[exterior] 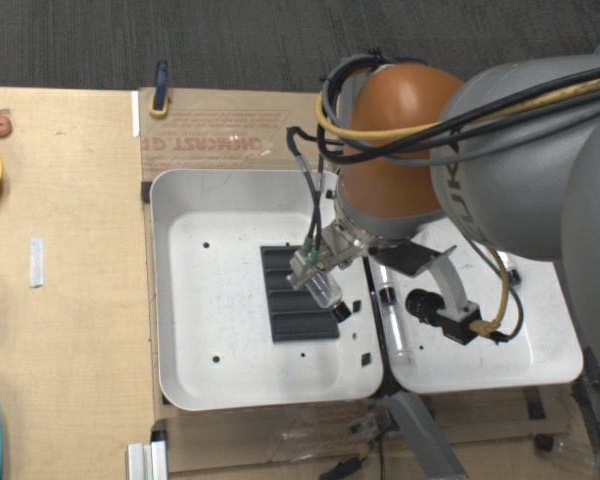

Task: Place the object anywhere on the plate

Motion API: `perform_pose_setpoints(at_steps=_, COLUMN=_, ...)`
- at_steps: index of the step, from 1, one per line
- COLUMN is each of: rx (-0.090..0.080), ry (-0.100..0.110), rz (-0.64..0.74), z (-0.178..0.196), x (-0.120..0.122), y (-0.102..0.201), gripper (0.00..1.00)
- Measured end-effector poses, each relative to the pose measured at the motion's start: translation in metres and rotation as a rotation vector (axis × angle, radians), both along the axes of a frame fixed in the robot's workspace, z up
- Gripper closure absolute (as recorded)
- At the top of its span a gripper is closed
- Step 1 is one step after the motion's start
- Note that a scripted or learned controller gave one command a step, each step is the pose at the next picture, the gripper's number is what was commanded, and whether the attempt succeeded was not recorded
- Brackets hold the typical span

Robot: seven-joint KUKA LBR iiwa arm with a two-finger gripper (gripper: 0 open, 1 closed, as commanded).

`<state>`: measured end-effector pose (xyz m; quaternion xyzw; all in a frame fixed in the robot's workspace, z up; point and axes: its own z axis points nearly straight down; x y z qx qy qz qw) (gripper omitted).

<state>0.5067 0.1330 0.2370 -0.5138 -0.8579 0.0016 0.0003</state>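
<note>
My hand [318, 280] hovers over the dark ribbed object [298, 296] at the left bin's [180, 268] three o'clock; whether it grips, I cannot tell. I should descend squarely, centred across the ribs.

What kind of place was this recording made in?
Probably a robotics lab or test bench, not a home: a big grey and orange robot arm reaches over two shallow white bins set on a wooden bench, with loose cables hanging off the arm.
</note>
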Motion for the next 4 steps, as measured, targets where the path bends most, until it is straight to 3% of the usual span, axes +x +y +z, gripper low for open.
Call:
perform_pose_setpoints(at_steps=1, rx=-0.001, ry=0.001, rz=-0.066, z=-0.005, x=0.056, y=0.035, gripper=1.0)
perform_pose_setpoints(at_steps=2, rx=0.0, ry=-0.001, rz=0.27, z=0.041, x=0.036, y=0.057, gripper=1.0)
perform_pose_setpoints(at_steps=3, rx=0.001, ry=0.0, rz=0.455, z=0.045, x=0.017, y=0.079, gripper=1.0)
perform_pose_setpoints(at_steps=4, rx=0.002, ry=0.0, rz=0.706, z=-0.042, x=0.054, y=0.094, gripper=1.0)
